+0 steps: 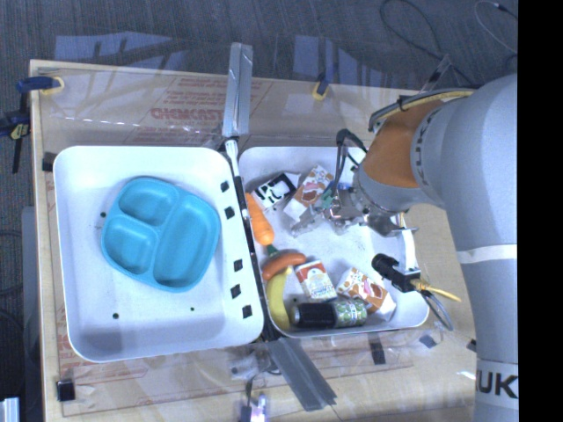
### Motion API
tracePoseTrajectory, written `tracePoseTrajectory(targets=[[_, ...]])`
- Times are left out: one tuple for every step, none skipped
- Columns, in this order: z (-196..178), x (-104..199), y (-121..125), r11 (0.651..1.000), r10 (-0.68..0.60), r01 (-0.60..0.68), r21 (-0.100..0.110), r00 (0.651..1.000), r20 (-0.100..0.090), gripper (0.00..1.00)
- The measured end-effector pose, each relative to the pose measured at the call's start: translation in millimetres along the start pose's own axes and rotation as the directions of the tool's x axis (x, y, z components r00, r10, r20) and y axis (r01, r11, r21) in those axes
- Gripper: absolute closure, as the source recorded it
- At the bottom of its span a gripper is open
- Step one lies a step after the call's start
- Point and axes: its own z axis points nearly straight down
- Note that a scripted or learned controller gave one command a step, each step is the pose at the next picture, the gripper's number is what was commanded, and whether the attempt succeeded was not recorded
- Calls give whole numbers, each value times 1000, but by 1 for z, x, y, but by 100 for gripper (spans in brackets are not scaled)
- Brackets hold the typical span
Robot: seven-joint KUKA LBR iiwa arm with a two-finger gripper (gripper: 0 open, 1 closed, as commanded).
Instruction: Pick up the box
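Reversed red lettering shows through the clear sheet on the bench (pixel 132 104) beyond the bins, too faint to read, and white letters "UK" mark the arm's base (pixel 497 383). A black-and-white patterned card (pixel 277 189) lies at the far side of the right bin (pixel 290 158).

The gripper (pixel 339 207) sits low in the right bin, just beside a small brown-and-white box (pixel 314 185); whether it is parted or closed cannot be told. Two more printed boxes (pixel 317 281) (pixel 365 290) lie toward the right bin's near wall, next to a dark can (pixel 330 314), a banana (pixel 278 295) and a carrot (pixel 259 221).

The left bin (pixel 79 236) carries a blue divided tray (pixel 161 232). The wooden bench stands on grey carpet (pixel 132 7).
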Motion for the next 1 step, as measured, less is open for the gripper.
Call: tracePoseTrajectory(targets=[[1,66,-84,999,43,-43,0,999,-1,0]])
